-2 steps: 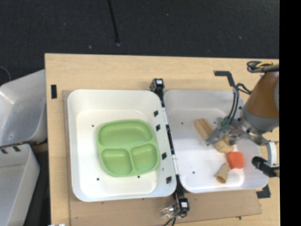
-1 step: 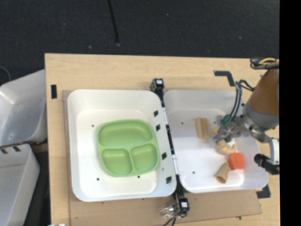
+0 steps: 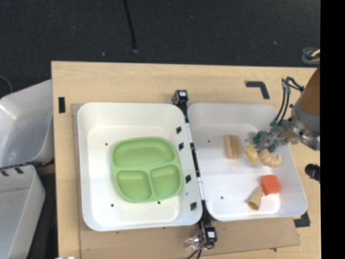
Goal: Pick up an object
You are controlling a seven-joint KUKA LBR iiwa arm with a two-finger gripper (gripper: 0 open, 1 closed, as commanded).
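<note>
Target looks like the pale yellow curved food pieces (image 3: 262, 155) in the right white bin (image 3: 215, 198), far-right part, since the gripper (image 3: 262, 140) sits low just beside them. Jaws state: cannot tell, too small and blurred. Tan cylinder block (image 3: 232, 146) just left; orange cube (image 3: 270, 184) and tan cone (image 3: 255, 198) nearer. Green 3-compartment plastic plate (image 3: 145, 169) lies in the left bin, well apart.

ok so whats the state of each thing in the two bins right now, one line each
green three-compartment plastic plate: flat in the left white bin, nothing on it
tan wooden cylinder block: lying on its side, apart from the rest
pale yellow curved pieces: clustered together at the gripper
orange cube-like block: resting in the right white bin
tan cone-shaped piece: tipped on its side, by the orange block
gripper: low at the yellow pieces, grasp unclear
</note>
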